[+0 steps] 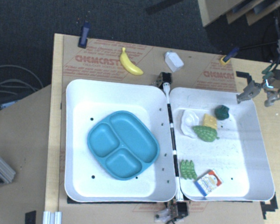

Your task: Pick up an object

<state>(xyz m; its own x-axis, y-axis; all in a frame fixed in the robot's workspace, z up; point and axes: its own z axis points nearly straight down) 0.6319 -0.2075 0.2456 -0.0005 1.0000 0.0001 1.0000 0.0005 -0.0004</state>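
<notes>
Objects wait untouched in the right bin [260, 146]: a dark green piece [222, 111], a yellow block [210, 121], a small packet [208, 182]. I see my gripper [259, 92] poised over the far right corner, jaws spread, carrying nothing. Descent, grasp and lift all remain.

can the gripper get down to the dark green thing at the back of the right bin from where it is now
Probably yes. The gripper hangs open above the right bin's far right corner, and the dark green object lies apart from the yellow piece, with nothing over it or between them.
</notes>
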